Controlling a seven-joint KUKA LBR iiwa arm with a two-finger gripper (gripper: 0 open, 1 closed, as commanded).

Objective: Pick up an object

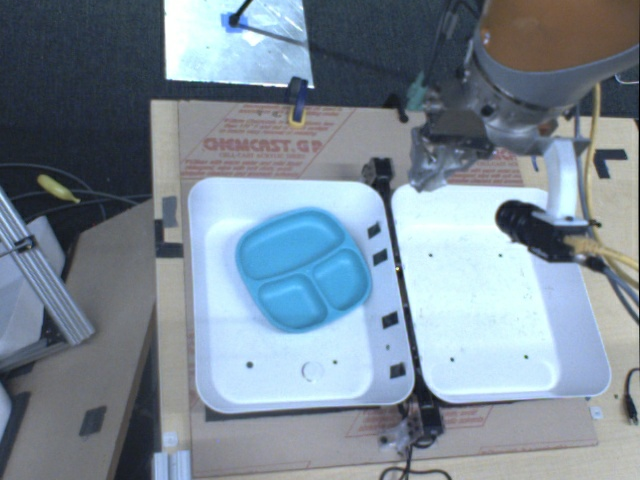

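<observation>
One blue divided plate [303,269] lies in the left bin [215,368]. Pincer [432,173] hangs above the right bin's [570,368] far-left corner; its opening cannot be told. Approach step: next calls for travel leftward, then descent.

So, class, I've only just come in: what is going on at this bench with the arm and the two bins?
A grey robot arm reaches in from the right, its gripper above the far edge of the right bin, near the divide between the bins. A blue divided plate lies flat in the left bin, apart from the gripper. The gripper sits well away from the plate, so no pick has begun.
</observation>
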